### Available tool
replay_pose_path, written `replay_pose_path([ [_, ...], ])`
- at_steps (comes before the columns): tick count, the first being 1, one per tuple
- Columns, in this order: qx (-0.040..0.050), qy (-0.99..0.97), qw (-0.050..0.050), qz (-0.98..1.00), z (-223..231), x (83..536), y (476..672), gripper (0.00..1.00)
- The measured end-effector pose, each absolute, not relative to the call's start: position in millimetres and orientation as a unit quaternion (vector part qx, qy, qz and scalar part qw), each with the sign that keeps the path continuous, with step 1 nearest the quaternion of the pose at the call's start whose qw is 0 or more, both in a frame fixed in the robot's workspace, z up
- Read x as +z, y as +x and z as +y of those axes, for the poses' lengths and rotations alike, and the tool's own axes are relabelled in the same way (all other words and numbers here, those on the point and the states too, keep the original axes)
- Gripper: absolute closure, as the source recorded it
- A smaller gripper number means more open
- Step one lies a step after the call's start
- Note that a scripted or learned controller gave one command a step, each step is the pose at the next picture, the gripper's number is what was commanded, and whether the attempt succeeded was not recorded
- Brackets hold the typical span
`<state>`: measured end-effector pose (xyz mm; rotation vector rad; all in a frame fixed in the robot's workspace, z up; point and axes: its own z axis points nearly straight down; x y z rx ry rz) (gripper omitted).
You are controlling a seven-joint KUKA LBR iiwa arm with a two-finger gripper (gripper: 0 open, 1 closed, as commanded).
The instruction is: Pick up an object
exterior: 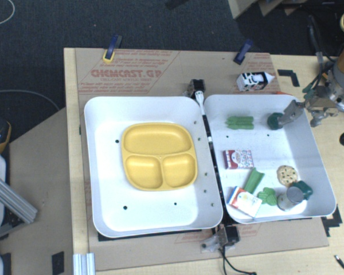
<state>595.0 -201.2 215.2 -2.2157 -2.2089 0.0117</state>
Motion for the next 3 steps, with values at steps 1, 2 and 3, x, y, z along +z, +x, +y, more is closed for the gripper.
replay_pose_path([
  [1, 0.0001, -0.707, 0.000, -0.707, -200.8, 222.8, 598.0, 0.00],
  [2, 0.0016, -0.707, 0.003, -0.707, -196.6, 169.1, 587.6, 0.00],
  [3, 0.0016, -0.707, 0.003, -0.707, -203.1, 121.5, 581.6, 0.00],
])
